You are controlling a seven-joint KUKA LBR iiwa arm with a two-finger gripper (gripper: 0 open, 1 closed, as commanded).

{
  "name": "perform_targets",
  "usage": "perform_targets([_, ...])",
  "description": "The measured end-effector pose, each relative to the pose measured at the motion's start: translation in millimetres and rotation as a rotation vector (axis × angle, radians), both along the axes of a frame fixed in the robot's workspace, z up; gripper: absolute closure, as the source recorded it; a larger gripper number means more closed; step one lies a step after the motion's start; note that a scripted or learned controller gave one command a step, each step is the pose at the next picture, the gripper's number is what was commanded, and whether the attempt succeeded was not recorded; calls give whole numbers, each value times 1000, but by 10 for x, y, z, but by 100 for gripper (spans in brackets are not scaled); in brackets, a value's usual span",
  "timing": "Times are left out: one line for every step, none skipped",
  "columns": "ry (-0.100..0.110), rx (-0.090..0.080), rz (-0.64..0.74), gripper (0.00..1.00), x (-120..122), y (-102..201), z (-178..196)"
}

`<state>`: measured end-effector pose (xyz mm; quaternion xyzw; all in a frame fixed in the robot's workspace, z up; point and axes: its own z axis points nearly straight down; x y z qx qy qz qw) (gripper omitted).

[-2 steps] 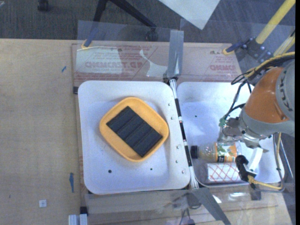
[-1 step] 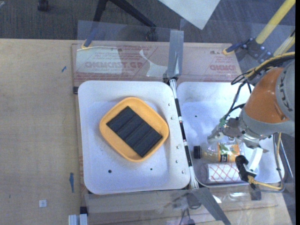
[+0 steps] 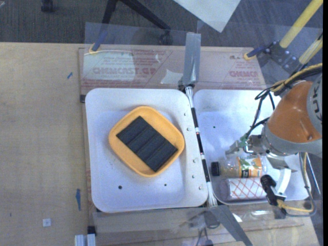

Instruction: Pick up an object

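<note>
The likeliest thing for us to pick is the small clear bottle (image 3: pixel 237 167), which lies on its side in the right bin (image 3: pixel 220 111), near that bin's near edge, its dark cap toward the divider between the two bins and its green and orange label toward the arm. Lying flat, it offers its long round side upward, which suits a grasp from above across its width, though we judge a round body may roll if the claw meets it off centre. Just beside it, nearer the near edge, lies a pale flat packet with a red cross-hatch pattern (image 3: pixel 245 189); whether the two touch we cannot tell. The gripper (image 3: pixel 252 148) hangs low over the label end of the bottle, at the far side of it, and the grey wrist with its orange band (image 3: pixel 294 119) covers it from our view, so we cannot tell how the claw stands, and nothing shows the bottle held in it. We judge that the arm is placed over this near right part of the bin because both loose things sit there, and that a descent here could catch the bottle or push it against the packet. In the left bin (image 3: pixel 102 106) an orange tray with a dark ribbed insert (image 3: pixel 146 140) sits turned cornerwise near the middle, well apart from the gripper.
</note>
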<state>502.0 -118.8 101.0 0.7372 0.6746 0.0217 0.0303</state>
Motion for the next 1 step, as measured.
perform_targets([-2, -7, 113, 0, 19, -13, 12])
